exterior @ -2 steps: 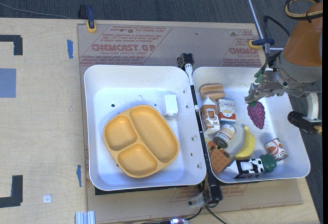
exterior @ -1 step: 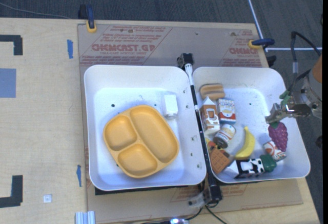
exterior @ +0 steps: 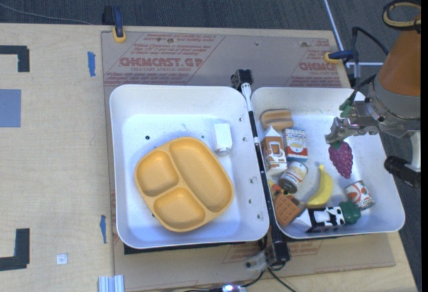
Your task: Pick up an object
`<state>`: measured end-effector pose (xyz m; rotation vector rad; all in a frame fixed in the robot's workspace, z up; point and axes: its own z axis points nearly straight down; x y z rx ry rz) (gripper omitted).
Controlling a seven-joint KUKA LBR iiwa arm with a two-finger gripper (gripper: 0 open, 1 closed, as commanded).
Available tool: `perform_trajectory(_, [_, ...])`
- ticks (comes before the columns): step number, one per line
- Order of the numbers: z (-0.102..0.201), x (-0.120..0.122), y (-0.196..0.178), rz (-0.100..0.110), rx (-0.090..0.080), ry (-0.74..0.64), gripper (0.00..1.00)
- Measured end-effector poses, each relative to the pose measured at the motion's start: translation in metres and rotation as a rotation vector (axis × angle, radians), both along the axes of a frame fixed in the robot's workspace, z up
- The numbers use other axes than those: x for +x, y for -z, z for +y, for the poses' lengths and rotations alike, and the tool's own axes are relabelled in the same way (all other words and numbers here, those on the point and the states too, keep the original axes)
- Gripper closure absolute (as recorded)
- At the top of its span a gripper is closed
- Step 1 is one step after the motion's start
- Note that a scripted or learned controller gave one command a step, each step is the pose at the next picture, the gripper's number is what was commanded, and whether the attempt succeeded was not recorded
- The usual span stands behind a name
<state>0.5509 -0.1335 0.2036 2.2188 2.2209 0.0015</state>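
Note:
My gripper (exterior: 340, 131) is over the right bin (exterior: 388, 217), near its right side. A bunch of purple grapes (exterior: 342, 158) hangs straight down from it, its top caught between the fingers, so the gripper is shut on the grapes. Below and to the left lie a yellow banana (exterior: 322, 189), a small can (exterior: 292, 178), two little cartons (exterior: 274, 154) (exterior: 296, 144), a hot dog bun (exterior: 276, 116), a waffle-like piece (exterior: 286, 208), a black-and-white cow (exterior: 327, 216) and a red-and-white can (exterior: 360, 194).
The left bin (exterior: 127, 150) holds a yellow three-part plate (exterior: 184, 183) and a small white block (exterior: 223, 136). A black clamp (exterior: 241, 77) sits at the bins' shared far edge. The arm's grey body and orange band (exterior: 403, 70) stand over the right bin's far right corner.

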Motion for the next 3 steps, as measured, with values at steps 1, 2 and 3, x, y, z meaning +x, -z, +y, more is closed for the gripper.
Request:
perform_trajectory(1, [-0.091,-0.043,-0.063,0.000,-0.001,0.001,1.00])
perform_trajectory(2, [-0.052,-0.071,-0.080,0.003,0.002,-0.001,1.00])
perform_trajectory(3, [0.044,-0.071,0.005,0.002,0.001,0.000,1.00])
